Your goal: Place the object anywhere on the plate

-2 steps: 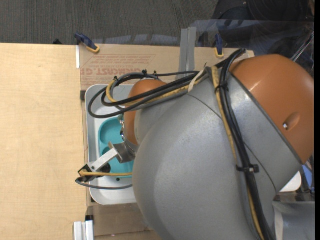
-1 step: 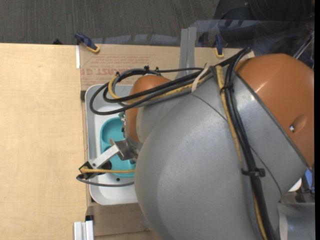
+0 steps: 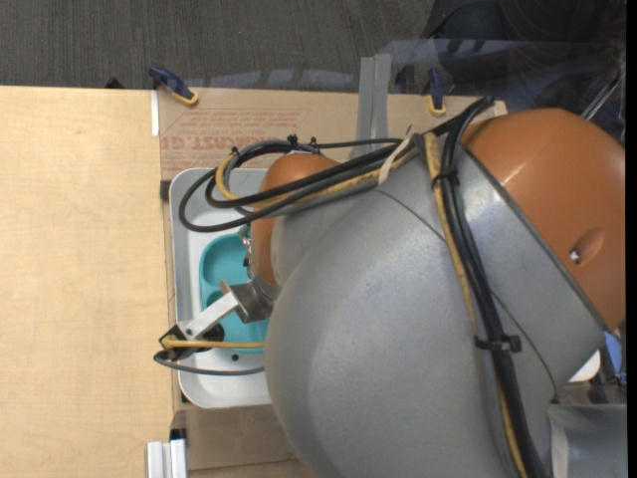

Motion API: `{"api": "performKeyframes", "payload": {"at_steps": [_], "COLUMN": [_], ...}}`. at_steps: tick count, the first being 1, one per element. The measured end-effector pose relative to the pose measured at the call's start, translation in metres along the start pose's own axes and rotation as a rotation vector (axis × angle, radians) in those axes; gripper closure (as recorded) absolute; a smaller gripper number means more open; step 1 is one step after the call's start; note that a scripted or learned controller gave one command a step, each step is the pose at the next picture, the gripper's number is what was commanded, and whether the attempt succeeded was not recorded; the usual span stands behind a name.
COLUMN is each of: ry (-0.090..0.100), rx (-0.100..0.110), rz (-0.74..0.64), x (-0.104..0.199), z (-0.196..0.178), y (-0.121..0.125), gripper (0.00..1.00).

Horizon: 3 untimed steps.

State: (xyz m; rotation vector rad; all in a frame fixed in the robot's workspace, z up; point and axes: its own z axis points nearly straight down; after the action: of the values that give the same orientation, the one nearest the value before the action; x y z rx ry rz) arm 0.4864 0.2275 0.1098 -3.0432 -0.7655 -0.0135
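A pale wooden desk (image 3: 80, 267) fills the nine o'clock side. A white bin (image 3: 189, 267) sits on a brown cardboard sheet (image 3: 249, 127), which two blue clamps (image 3: 171, 83) hold at twelve o'clock. Dark carpet (image 3: 199, 18) runs along the top.

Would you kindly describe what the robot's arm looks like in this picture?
The arm is bulky, with smooth grey rounded casings and glossy orange sections. Black cables bundled with a yellowish one run along it, held by ties. A whitish bracket sticks out near its end.
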Motion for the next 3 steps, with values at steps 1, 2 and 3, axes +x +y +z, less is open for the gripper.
{"api": "performKeyframes", "payload": {"at_steps": [1, 2, 3], "ry": [-0.011, -0.009, -0.01], "rx": [-0.003, -0.004, -0.004], "rz": [-0.041, 0.177, 0.298], "x": [0.082, 0.145, 0.109], "z": [-0.066, -0.098, -0.067], "y": [0.044, 0.078, 0.06], "gripper": [0.0, 0.0, 0.0]}}
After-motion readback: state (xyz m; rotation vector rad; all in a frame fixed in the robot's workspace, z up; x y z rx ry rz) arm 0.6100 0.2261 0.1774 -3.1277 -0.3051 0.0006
